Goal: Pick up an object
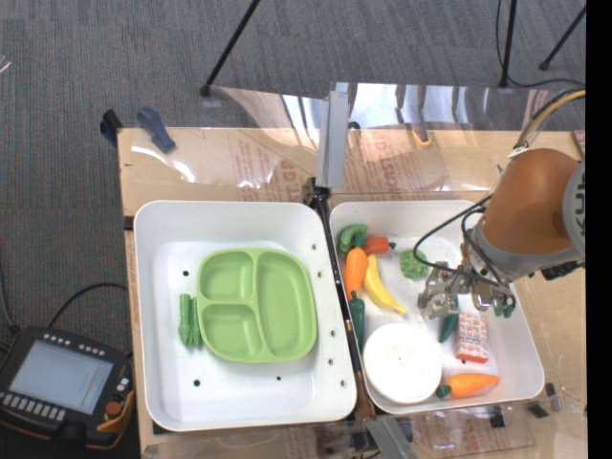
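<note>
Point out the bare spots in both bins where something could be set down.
Left bin: bare floor along the far edge behind the green tray, and a strip along the near edge. Right bin: crowded; carrots, banana, white plate and the gripper fill it, with a small patch at the far right corner.

The bench (220,165) is covered by clear film; two white bins (153,256) (521,352) are set on it, side by side.

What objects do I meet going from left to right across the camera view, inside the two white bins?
Green bean pods → green divided plate → orange carrot → banana → gripper → red-and-white packet.
</note>
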`<action>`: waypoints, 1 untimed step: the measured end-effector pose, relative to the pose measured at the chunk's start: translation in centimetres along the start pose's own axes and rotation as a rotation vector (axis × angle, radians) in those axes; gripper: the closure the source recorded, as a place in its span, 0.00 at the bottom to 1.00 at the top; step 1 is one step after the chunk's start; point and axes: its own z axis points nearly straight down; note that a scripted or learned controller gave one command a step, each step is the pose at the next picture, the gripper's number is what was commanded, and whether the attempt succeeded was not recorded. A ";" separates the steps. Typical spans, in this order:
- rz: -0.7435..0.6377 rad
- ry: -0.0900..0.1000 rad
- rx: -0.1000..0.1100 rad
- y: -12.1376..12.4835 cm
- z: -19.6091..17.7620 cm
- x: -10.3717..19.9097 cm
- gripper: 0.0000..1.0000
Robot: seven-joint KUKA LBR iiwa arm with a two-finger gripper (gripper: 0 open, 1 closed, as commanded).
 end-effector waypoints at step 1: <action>0.193 -0.003 0.000 6.9 -4.0 -3.4 1.00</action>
